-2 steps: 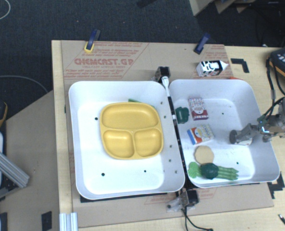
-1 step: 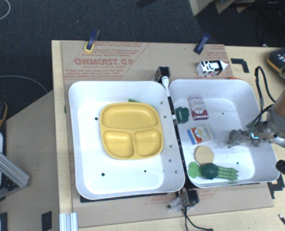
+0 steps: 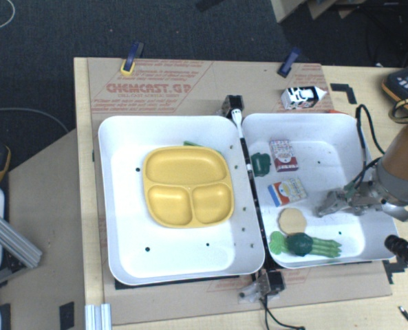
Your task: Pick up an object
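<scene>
Green plastic broccoli toy (image 3: 305, 245) lying at near edge of right white bin (image 3: 327, 133), round tan cookie (image 3: 292, 220) just behind it, grey two-finger gripper (image 3: 325, 205) low beside them, jaw state unclear, yellow divided plate (image 3: 188, 185) in left bin (image 3: 121, 184).

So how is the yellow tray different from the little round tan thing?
The yellow tray is big, split into three compartments, and sits in the left bin. The round tan thing is small, flat, undivided, and lies in the right bin among other items. Both have rounded edges and a warm, yellowish colour.
</scene>
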You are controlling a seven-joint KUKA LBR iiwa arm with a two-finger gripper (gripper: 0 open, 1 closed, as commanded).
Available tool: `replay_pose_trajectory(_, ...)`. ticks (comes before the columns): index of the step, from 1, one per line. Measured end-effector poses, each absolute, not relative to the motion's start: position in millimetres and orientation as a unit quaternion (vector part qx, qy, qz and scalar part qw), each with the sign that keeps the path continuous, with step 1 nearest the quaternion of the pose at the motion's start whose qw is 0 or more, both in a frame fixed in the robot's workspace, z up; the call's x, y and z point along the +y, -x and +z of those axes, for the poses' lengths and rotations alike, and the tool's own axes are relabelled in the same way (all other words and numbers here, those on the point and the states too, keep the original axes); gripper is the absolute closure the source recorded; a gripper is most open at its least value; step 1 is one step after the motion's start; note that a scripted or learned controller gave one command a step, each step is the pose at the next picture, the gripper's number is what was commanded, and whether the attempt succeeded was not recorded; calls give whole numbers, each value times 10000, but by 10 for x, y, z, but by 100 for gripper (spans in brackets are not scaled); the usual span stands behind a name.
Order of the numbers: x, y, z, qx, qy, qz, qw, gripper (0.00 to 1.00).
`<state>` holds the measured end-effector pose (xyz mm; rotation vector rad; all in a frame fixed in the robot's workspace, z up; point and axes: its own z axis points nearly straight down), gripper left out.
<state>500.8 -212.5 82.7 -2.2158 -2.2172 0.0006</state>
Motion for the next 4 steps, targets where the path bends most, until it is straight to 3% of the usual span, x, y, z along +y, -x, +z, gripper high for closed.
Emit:
replay_pose_trajectory(1, -2136, -5017, 950, -7070, 7072, -3, 5, 100)
replay_pose_trajectory(4, -2217, -4958, 2275, -7075, 7067, -10, -38, 100)
